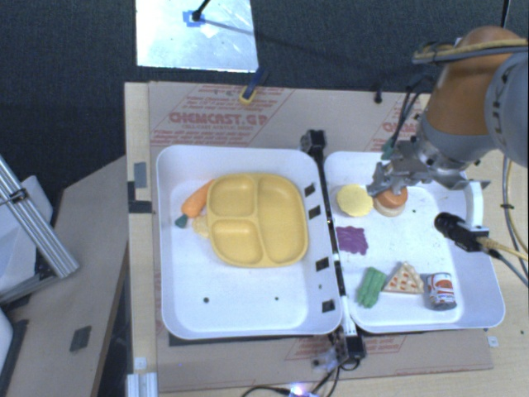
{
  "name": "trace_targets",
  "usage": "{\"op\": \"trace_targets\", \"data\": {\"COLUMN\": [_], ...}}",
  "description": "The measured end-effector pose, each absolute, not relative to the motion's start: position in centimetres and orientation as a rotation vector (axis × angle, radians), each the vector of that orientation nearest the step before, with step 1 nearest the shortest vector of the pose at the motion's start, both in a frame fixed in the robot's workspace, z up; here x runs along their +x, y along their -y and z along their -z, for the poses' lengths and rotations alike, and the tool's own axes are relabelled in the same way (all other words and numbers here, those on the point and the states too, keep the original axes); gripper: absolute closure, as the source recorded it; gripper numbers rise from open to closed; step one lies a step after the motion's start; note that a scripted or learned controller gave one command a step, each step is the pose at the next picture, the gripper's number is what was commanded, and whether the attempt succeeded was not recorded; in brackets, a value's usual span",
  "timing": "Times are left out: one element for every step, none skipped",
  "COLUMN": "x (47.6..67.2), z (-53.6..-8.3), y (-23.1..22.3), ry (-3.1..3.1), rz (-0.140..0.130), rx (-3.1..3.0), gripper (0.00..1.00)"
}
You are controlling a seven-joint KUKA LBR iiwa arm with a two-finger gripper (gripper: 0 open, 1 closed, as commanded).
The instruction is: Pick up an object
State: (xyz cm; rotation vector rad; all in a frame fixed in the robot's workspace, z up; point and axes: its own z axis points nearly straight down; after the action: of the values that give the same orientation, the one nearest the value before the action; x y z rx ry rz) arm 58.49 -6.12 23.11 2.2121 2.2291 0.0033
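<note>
Even, fairly bright light from above, with soft, short shadows under the toys in the bins (248,325). A foil-like sheet (197,21) at the top glares pale. The picture is slightly soft and grainy; the arm (471,89) looks blurred.

dark carpet (66,73) | cardboard sheet (223,114) | silver panel (194,23)

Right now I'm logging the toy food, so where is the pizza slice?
The pizza slice lies in the right bin, near its front edge, between the green vegetable on the left and the small can on the right.
</note>
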Motion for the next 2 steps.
{"op": "trace_targets", "data": {"x": [60.6,63.6], "z": [-22.1,-21.4], "y": [1.0,-3.9], "ry": [-2.232,-2.23], "rz": [-0.004,-0.006], "rx": [2.21,2.21], "gripper": [1.0,1.0]}}
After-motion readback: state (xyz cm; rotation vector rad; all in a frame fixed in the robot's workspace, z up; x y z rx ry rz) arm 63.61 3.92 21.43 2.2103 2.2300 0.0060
